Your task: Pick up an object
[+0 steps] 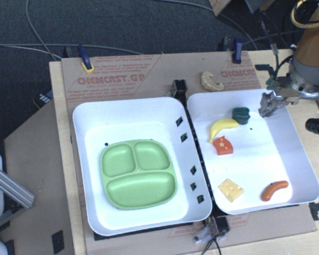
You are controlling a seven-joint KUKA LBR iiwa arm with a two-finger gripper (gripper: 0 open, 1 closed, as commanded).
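The surface [116, 78] reads "CHEMCAST GP". Gripper [268, 104] sits at the right bin's [295, 151] far right edge; state cannot be determined. The banana [224, 127] lies near the far edge, long axis slanting left-right.

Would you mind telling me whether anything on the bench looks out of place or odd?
One item stands out: a beige, lumpy object lies on the cardboard sheet behind the right bin, outside both bins. The banana, red block and dark green item sit clustered inside it.
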